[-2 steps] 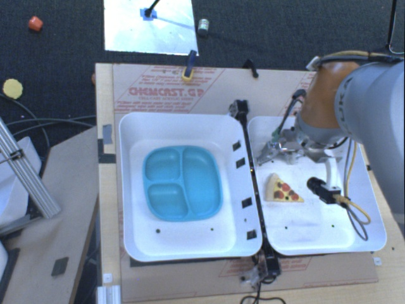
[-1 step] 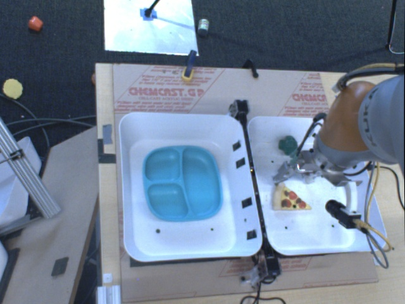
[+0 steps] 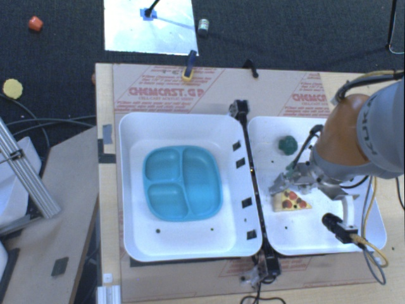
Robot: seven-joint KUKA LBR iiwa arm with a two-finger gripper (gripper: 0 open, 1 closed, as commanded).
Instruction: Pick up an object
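- Claw (image 3: 283,183) down low in the right bin (image 3: 373,233), tips right at the left corner of the pizza slice (image 3: 292,201); can't tell how wide it's spread or whether anything's actually pinched, too small and shadowed to call.
- Looks like the approach/grab step, not lifted yet by the look of it. Next move probably needs a clean close on that flat wedge, then straight up. Flat stuff slips out easy, so no guarantees.
- Over on the left: left bin (image 3: 136,144), smooth white plastic, shallow, rounded corners, holding a teal plate (image 3: 183,183) with three compartments, glossy and rounded-square.
- Middle: black clips along the divider where both bins meet.
- Right bin again: small dark green ball (image 3: 288,145) near the top, looks matte and roundish, well apart from the slice.
- Slice itself: yellow toy wedge with red dots, lying flat on the bin floor just beside the claw.
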